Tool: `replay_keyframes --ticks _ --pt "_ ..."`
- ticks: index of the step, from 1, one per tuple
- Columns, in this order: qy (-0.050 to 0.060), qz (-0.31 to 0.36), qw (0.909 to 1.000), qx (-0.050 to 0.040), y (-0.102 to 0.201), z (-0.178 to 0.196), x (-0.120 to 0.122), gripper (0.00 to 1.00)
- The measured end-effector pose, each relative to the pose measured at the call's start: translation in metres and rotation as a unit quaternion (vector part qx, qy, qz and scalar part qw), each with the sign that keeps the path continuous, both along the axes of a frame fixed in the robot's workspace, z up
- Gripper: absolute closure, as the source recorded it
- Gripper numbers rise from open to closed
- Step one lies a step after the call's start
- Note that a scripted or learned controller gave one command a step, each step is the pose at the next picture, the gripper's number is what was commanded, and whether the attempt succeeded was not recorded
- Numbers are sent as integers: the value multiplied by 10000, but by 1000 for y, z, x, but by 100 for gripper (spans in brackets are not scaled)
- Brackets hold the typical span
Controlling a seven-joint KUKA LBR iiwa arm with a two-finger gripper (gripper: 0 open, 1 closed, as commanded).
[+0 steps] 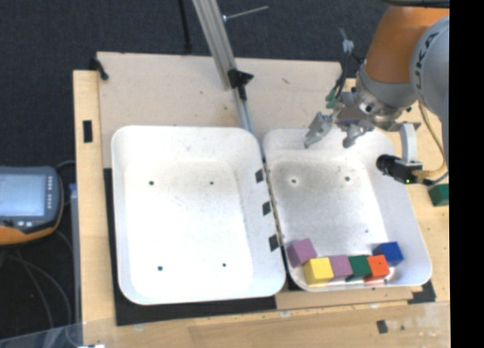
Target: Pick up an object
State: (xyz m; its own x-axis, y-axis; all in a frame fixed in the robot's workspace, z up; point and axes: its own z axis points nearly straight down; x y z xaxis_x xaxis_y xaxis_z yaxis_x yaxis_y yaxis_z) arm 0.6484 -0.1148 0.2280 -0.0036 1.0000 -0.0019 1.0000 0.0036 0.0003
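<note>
Your jaws (333,135) hang spread wide over the far edge of the right bin (393,210), nothing between them. The blocks sit well apart from them, bunched along that bin's near edge: 2 purple ones (302,250), a yellow block (319,269), a green block (358,266), an orange block (377,266) and a blue block (389,251). The left bin (128,210) lies alongside on the tabletop (151,89).

Arm: enters from 2 o'clock, orange band above grey wrist.
Gripper (333,136): 2 fingers spread apart, tips pointing toward 7 o'clock, nothing between them.
</note>
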Motion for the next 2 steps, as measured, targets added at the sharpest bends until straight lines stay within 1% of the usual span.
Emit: replay_keyframes --ticks 1,2 --pt "-52 -27 10000 -10 -44 167 3 0" --pt "-55 1 10000 -11 -57 273 24 0"
